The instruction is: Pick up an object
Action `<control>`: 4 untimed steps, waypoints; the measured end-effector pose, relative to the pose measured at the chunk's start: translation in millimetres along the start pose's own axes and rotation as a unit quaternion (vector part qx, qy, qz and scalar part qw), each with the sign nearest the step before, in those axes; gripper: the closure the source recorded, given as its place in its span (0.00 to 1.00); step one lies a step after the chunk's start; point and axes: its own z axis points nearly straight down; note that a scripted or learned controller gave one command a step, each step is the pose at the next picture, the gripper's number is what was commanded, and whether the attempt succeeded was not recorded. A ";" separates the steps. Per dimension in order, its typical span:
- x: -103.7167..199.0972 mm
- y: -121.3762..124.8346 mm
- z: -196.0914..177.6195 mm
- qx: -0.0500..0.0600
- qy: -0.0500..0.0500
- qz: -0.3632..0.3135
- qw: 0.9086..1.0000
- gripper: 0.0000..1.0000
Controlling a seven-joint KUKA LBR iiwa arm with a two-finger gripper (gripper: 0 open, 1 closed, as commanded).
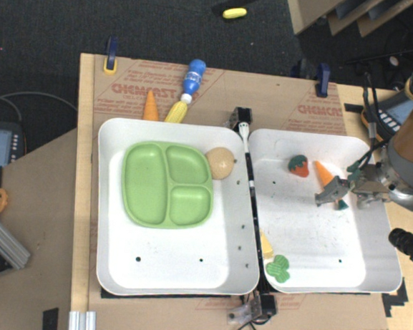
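**Camera view: gripper low in the right bin, no object lifted yet**

The arm [409, 153] reached in from 3 o'clock and the gripper [331, 193] sat low over the upper part of the right bin [369, 279]. One grey finger [327, 196] pointed toward 9 o'clock; the second could not be made out clearly, so whether the gripper was wide or narrow could not be told. Nothing was seen between its fingers.

Candidate objects in the right bin:
- orange carrot piece [324, 172], just beside the gripper at its 11 o'clock, possibly touching; contact not resolvable.
- strawberry toy [298, 166], red with a green top, near the carrot piece at its 9 o'clock.
- a small dark green bit [342, 204], right at the fingertip, partly hidden.
- green broccoli-like toy [278, 268], at the bin's 7 o'clock corner, with a yellow wedge [264, 248] just above it against the wall.

The left bin [112, 260] held a green divided plate [167, 184] with a beige ball [220, 163] at the plate's 2 o'clock, touching its rim. Both were well apart from the gripper.

Progress, as judged: the approach looked done, with the gripper down among the carrot piece and green bit. Grasp unconfirmed; lift not done. All objects lay on the bin floors. Remaining: close on one object, most likely the carrot piece, and raise it clear.
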 end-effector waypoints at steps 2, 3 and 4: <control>-11.4 79.3 125.2 -0.001 -0.001 -0.001 1.000 0.00; -0.7 135.3 115.2 -0.001 0.000 -0.002 1.000 0.00; -6.9 124.2 121.9 0.001 0.000 0.000 1.000 0.00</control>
